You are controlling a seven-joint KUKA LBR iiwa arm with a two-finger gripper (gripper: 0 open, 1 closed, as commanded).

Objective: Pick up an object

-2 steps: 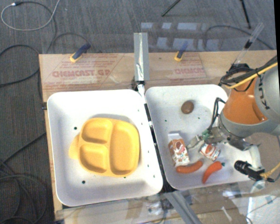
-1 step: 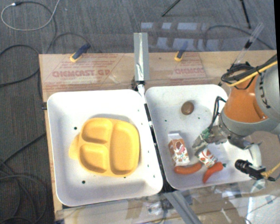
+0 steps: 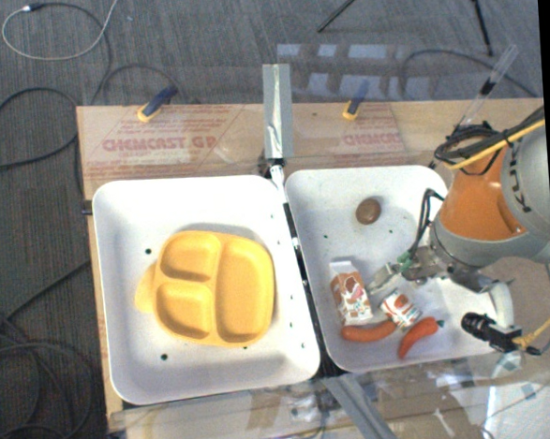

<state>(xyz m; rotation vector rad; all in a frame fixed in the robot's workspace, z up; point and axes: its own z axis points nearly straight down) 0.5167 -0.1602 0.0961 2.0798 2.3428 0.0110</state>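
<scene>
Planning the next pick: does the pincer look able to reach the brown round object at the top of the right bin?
Probably yes: the brown round object lies alone, with bare bin floor between it and the pincer.

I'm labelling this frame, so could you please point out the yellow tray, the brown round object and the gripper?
yellow tray point(image 3: 214, 288): camera view, centre divider.
brown round object point(image 3: 368, 211): camera view, its top.
gripper point(image 3: 389, 278): camera view, at its fingertips.
</scene>
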